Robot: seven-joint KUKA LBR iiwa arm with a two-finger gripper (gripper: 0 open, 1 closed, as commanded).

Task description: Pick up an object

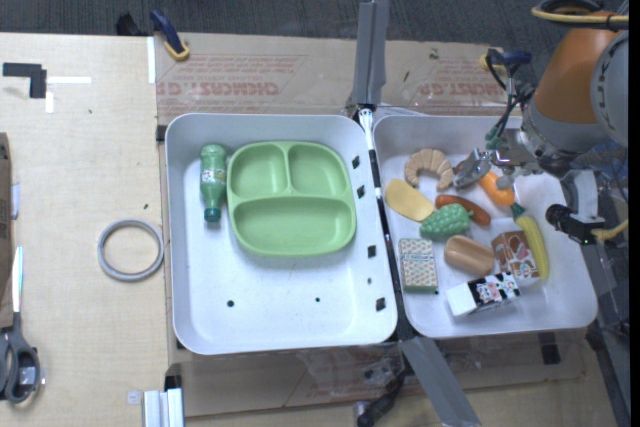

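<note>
White bins sit side by side: the left bin (190, 315) carries a green tray (292, 196) toward its far edge, with a green bottle (212, 180) lying just beside the tray near the far-left corner. You see the gripper (470, 171) low in the right bin (560, 315), near its far edge, among the toy foods, beside a croissant (430, 164) and an orange piece (496, 188); whether its fingers are apart or together cannot be told, and nothing is visibly held. Nearer the front edge lie a yellow slice (409, 201), a green vegetable (444, 220), a box (418, 265), a sausage (469, 254) and a banana (533, 243).
</note>
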